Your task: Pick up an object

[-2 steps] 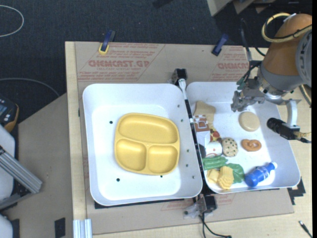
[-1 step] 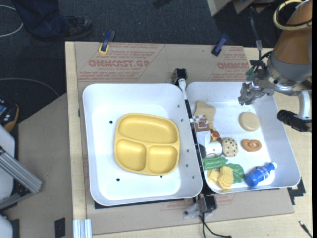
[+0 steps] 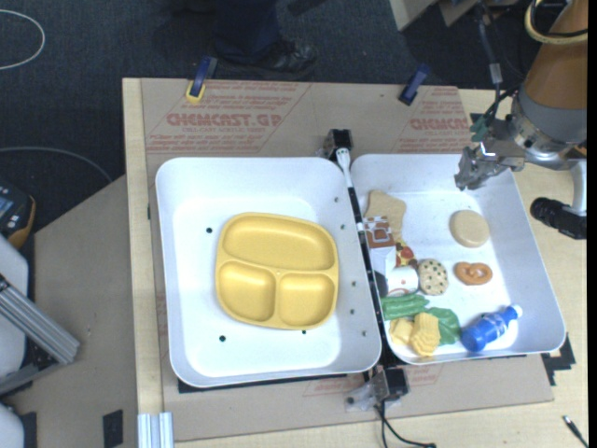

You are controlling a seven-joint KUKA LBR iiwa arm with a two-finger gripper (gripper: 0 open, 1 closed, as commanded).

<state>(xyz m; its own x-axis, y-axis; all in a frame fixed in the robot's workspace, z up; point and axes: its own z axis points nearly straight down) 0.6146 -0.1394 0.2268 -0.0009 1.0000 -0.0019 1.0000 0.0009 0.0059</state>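
The right bin (image 3: pixel 522 250) holds several toy foods: a tan bun (image 3: pixel 469 229), a small pretzel (image 3: pixel 473 273), a blue bottle (image 3: pixel 488 329), a speckled cookie (image 3: pixel 432 274), a tan cracker slice (image 3: pixel 385 208), green pieces (image 3: pixel 415 306) and yellow chips (image 3: pixel 418 333). My gripper (image 3: pixel 474 174) hangs over the bin's far right corner, above and behind the bun, apart from all the items. Nothing shows between its fingers.
A yellow three-compartment plate (image 3: pixel 276 269) lies in the left bin (image 3: pixel 187 213). Both bins rest on a cardboard sheet (image 3: pixel 280 110) held by blue clamps (image 3: pixel 197 79). The arm's orange band (image 3: pixel 560 63) is at the upper right.
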